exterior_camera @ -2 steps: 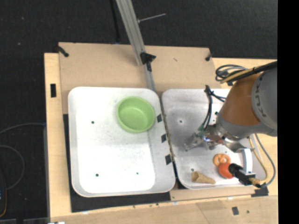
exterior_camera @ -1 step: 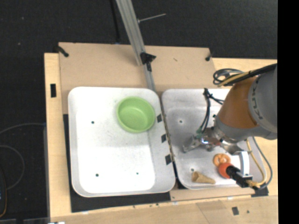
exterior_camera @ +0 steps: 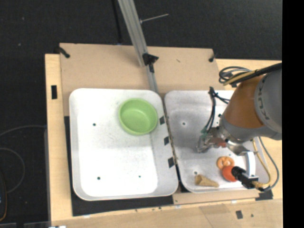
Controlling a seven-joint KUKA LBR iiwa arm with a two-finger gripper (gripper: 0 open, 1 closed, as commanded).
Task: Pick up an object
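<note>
My gripper point(exterior_camera: 205, 144) reaches down into the right bin point(exterior_camera: 185, 113), near its middle, under the orange-banded wrist. Small orange and red toys point(exterior_camera: 227, 168) lie just below and to the right of it, near the bin's front right corner. A tan cone-shaped piece point(exterior_camera: 206, 180) rests at the bin's front edge. A green bowl point(exterior_camera: 138, 116) sits upright in the left bin point(exterior_camera: 95, 151), at its upper right. I see nothing between the fingertips; the arm's body covers much of them.
A grey metal pole point(exterior_camera: 135, 30) slants from the top down to the gap between the bins. Cables point(exterior_camera: 232, 75) loop at the right behind the arm. Brown board surrounds the bins on the wooden bench.
</note>
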